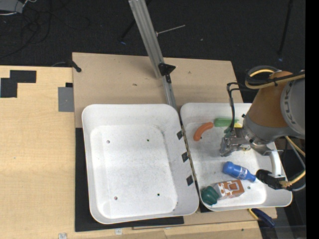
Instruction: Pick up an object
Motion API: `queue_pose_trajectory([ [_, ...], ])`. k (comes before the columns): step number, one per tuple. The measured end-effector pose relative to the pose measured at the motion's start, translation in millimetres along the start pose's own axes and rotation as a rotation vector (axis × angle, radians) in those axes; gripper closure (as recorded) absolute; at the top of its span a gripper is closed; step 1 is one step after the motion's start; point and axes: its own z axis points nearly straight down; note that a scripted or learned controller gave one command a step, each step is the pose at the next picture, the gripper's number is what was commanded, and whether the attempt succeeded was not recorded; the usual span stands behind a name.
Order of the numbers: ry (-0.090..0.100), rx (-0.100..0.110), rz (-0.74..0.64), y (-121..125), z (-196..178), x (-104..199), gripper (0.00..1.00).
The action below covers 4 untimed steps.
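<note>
Grey arm (279, 111): reaches in from the right, wrist bent down over the right bin (259, 199).
Gripper (230, 146): low between orange piece (202, 130) and blue bottle (238, 171); grip unclear.

so two shallow white plastic bins sit side by side, the left bin (99, 133) next to the right bin (209, 178). In the right one: curved orange sausage-shaped piece (202, 130) at the back, green stick (223, 122) just right of it, blue bottle (238, 171) nearer, brown-labelled bottle with green cap (223, 190) in front
</note>
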Motion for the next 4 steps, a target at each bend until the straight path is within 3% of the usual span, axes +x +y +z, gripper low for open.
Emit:
queue_pose_trajectory([
  [1, -0.002, -0.007, -0.001, 6.3, -47.2, -7.9, 1.00],
  [3, -0.002, -0.007, -0.006, -4.8, -136.5, -15.5, 1.00],
  [4, -0.001, -0.002, -0.009, 0.6, -139.8, 34.7, 1.00],
])
